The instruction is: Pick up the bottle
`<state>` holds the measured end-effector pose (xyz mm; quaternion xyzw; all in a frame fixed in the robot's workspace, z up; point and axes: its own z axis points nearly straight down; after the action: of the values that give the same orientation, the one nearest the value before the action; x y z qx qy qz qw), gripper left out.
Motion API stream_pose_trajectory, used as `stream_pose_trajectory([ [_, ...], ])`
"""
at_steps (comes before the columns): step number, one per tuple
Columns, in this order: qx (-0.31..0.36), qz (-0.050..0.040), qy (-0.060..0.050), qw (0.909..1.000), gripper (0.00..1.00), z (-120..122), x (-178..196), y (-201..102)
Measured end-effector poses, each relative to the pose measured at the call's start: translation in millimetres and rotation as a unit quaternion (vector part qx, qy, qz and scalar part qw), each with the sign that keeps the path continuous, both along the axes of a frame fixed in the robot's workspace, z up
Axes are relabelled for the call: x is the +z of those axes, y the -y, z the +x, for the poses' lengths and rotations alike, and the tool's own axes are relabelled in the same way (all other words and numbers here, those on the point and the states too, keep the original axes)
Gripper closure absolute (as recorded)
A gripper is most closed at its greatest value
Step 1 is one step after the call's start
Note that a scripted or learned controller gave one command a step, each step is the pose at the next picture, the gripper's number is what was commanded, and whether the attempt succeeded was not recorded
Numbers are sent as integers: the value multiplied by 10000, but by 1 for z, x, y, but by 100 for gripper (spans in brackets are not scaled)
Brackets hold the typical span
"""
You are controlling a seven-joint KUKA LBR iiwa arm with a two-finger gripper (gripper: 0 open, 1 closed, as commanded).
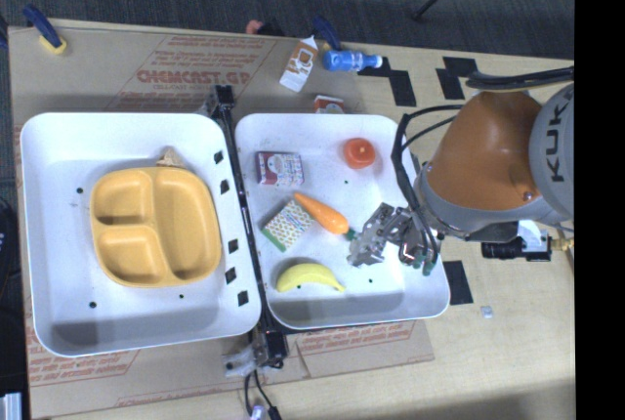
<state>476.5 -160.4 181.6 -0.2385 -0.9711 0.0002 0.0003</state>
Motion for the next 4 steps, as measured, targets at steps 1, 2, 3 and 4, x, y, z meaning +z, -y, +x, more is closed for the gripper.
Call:
stream_pose_trajectory([
  [1, 1413, -2, 5, 9900, 100, 0, 18, 49],
  [2, 1004, 5, -5, 9949, 100, 0, -7, -31],
  [3, 1680, -2, 3, 9858, 100, 0, 29, 21],
  [4, 1541, -6, 8, 9881, 100, 0, 23, 51],
])
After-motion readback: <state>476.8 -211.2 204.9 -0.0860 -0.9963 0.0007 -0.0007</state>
